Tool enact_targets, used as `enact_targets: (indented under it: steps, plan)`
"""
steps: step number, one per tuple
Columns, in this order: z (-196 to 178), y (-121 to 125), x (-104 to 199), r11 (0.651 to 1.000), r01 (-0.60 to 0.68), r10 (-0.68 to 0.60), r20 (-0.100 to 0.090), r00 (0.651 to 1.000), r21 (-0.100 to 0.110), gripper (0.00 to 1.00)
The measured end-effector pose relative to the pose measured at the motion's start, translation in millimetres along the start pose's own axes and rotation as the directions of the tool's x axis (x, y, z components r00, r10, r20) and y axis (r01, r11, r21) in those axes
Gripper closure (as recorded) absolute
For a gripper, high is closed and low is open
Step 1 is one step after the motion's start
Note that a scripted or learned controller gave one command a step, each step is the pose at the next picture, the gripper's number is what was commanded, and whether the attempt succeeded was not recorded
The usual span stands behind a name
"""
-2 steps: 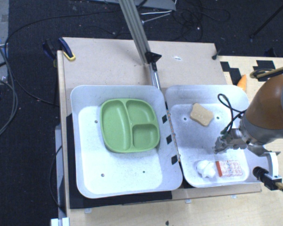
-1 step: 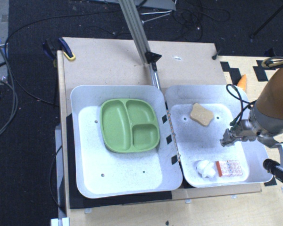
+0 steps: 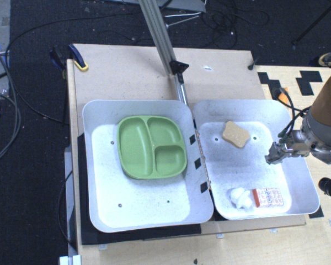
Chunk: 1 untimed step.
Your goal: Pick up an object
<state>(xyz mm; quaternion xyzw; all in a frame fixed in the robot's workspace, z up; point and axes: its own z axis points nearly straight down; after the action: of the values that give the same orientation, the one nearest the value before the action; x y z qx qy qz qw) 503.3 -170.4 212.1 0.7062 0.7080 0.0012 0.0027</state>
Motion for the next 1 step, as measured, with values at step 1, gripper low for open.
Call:
enact_targets:
  steps: [1]
  plan:
    - [-10.4, 19.6, 57.0, 1.0, 0.006, -0.006, -0.003, 1.0, 0.003, 1.0]
